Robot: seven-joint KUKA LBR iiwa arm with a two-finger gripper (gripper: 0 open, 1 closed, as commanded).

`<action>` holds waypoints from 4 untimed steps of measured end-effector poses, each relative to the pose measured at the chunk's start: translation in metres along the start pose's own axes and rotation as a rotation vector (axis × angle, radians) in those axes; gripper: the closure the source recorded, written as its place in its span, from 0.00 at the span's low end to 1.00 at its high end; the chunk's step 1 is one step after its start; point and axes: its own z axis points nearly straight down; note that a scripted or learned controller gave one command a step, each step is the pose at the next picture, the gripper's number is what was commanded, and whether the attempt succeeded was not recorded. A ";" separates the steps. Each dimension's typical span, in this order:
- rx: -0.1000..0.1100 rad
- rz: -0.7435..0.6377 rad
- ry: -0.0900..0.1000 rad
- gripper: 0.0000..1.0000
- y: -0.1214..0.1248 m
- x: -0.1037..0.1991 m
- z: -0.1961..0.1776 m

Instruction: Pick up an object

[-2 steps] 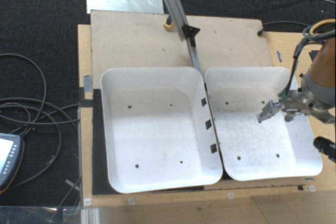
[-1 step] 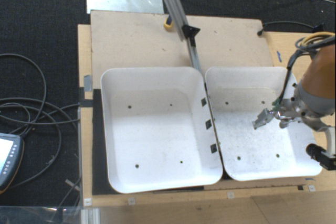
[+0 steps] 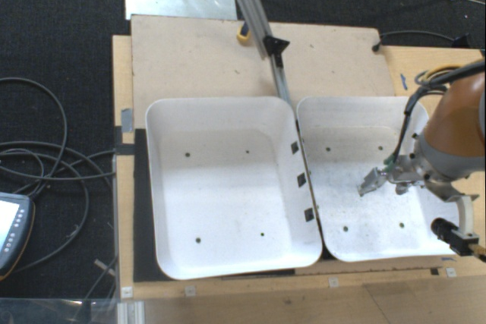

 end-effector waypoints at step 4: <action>-0.004 -0.010 0.001 1.00 0.022 0.043 -0.075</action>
